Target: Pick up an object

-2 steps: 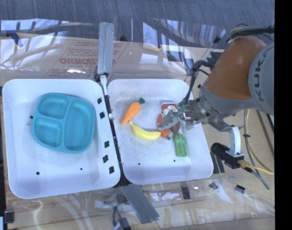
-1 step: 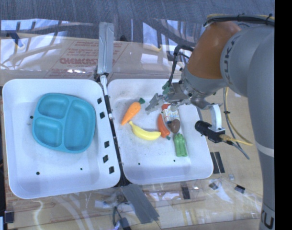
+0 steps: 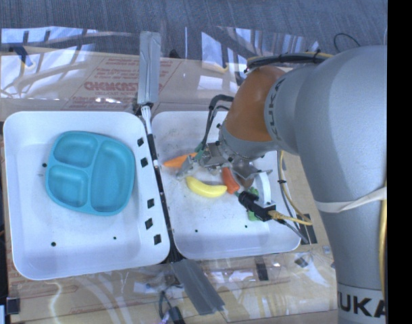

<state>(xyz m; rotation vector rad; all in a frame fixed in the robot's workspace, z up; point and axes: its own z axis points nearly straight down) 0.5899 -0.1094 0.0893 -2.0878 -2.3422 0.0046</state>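
The right bin (image 3: 219,241) holds a yellow banana (image 3: 206,188) near its middle. An orange carrot (image 3: 177,160) lies up and to the left of it, close to the bin's left wall. A red-orange piece (image 3: 229,179) sits just right of the banana, with a small green item (image 3: 252,195) beside it. My gripper (image 3: 207,156) is low in this bin, right above the banana and next to the carrot's right end. The grey arm and its orange band (image 3: 250,110) hide the bin's upper right part.
In the left bin (image 3: 30,248) lies a light blue divided plate (image 3: 91,172). A ridge with black clips (image 3: 154,187) separates the two bins. A black plug with a yellow cable (image 3: 260,210) hangs over the right bin's right side.
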